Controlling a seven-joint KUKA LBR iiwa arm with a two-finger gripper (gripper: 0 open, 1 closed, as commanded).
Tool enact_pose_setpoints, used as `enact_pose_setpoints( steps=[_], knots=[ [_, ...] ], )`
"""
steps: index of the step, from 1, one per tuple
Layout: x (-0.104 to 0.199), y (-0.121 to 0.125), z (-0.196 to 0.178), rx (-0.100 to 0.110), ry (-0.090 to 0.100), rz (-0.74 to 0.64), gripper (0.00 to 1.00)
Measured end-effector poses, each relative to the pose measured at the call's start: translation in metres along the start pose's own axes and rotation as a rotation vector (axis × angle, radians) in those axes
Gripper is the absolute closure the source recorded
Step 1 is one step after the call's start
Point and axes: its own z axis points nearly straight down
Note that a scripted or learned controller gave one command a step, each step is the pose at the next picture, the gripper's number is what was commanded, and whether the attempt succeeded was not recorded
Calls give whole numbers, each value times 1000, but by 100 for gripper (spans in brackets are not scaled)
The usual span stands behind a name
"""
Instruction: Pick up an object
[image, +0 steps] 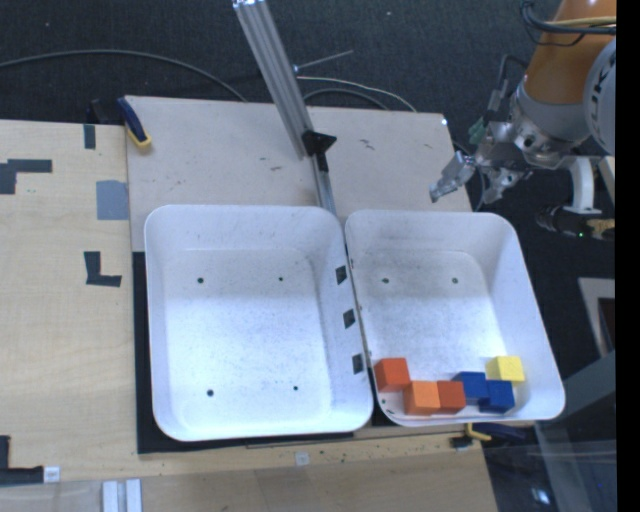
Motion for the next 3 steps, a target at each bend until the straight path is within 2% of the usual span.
enact_pose_setpoints(
  steps=[1,2,3],
  knots=[
    [49,-41,98,10,4,-1,0],
    [87,-34,-13,-8,1,-3,0],
    [16,-77,83,9,-1,8,0]
  ],
)
